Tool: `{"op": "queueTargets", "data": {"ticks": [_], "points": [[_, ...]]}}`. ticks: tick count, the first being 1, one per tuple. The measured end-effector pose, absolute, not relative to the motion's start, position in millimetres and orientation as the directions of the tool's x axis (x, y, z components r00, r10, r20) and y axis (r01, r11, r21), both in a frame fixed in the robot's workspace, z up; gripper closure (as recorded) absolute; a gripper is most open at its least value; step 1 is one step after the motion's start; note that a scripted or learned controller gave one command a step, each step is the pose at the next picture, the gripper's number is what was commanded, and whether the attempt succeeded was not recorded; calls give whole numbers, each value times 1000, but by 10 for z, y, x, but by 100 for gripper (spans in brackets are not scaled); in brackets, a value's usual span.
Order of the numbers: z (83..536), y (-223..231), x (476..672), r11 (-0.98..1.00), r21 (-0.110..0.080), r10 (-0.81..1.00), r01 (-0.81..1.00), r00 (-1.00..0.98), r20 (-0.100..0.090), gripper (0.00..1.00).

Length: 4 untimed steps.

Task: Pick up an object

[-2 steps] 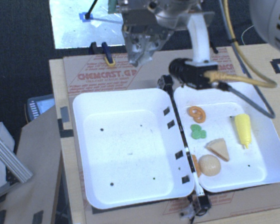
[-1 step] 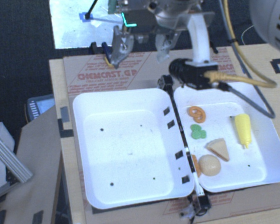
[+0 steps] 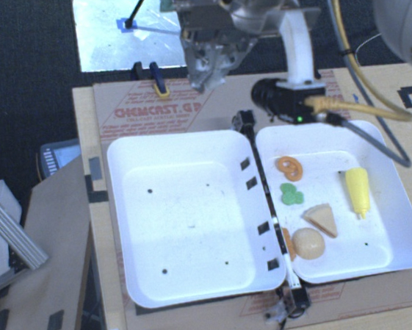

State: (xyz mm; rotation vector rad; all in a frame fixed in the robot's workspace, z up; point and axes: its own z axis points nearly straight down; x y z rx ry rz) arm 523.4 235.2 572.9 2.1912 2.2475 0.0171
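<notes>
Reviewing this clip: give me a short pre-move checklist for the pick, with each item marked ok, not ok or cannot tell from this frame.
1. Pickable things present: ok. The right bin holds a pretzel, a green piece, a yellow bottle, a tan wedge and a round bun.
2. Gripper above a target: not ok. It sits beyond the bins' far edge, over the cardboard.
3. Gripper holding something: cannot tell; nothing visible in it.
4. Things apart enough to grasp: partly ok. The bottle and pretzel stand alone; wedge and bun touch or nearly so.
5. Bun's access: not ok, it lies against the divider wall.
</notes>
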Motion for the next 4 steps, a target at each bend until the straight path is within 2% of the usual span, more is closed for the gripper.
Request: {"op": "queueTargets", "data": {"ticks": [1, 2, 3, 4], "points": [[2966, 1757, 4841, -2, -16, 1000, 1000, 2, -7, 100], [4220, 2378, 5482, 8, 17, 1000, 1000, -8, 8, 100], [4004, 2341, 4838, 6, -2, 1000, 1000, -6, 0, 100], [1758, 2329, 4835, 0, -15, 1000, 1000, 0, -7, 100]]}}
